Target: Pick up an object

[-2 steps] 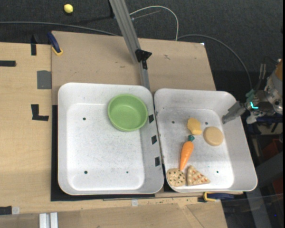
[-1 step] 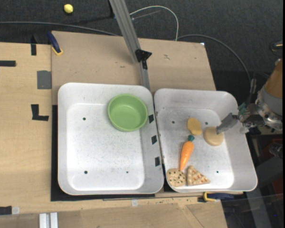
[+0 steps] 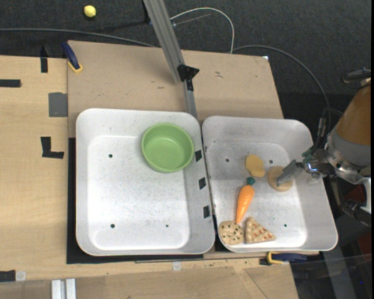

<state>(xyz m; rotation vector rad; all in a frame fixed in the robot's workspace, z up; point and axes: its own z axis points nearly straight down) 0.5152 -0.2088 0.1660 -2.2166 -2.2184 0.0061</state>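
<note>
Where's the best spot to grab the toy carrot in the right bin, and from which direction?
Probably take the carrot across its orange body, near the thicker end just below the green top, coming straight down. It lies flat, pointing towards the crackers, so the pincer should close across its narrow width, side to side. There's bare bin floor on both flanks; its tip sits close to the crackers.

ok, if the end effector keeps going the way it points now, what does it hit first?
Probably the tan round disc in the right white bin: the end effector slants down-left with its tip on or just above it. Depth is unclear. Beyond lies a pale yellow round piece.
</note>
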